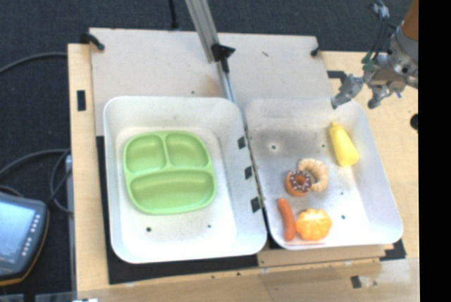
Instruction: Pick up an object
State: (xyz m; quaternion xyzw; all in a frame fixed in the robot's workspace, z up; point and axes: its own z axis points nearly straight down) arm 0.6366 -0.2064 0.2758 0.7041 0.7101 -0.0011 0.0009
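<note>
In the right bin lie a yellow object, a doughnut-like ring with a dark red centre, an orange fruit and a thin orange carrot-like stick. My gripper hangs over the bin's far right corner, above and just beyond the yellow object. Its two fingers are spread apart with nothing between them. The arm comes in from the right edge.
The left bin holds a green divided plate. A slanted metal pole stands behind the bins. A handheld pendant lies at the lower left beside the bench.
</note>
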